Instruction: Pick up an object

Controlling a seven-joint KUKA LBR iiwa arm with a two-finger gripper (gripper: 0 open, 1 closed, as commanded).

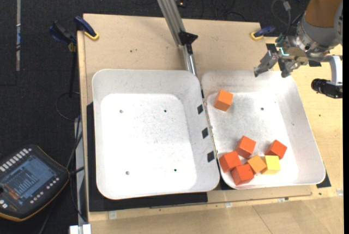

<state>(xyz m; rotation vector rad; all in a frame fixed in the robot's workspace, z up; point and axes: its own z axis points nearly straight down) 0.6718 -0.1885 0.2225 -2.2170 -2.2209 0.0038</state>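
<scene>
The right bin holds several small blocks. One orange block lies alone near its upper left. A cluster sits at the lower part: red-orange blocks, an orange block and a yellow block. My gripper hangs over the bin's far rim at the upper right, well away from every block. Its two dark fingers are spread apart with nothing between them.
The left bin lies beside the right one on the wooden bench. A slanted metal pole comes down to the gap between the bins at the back. Clamps sit at the bench's back corners. A teach pendant lies at the lower left.
</scene>
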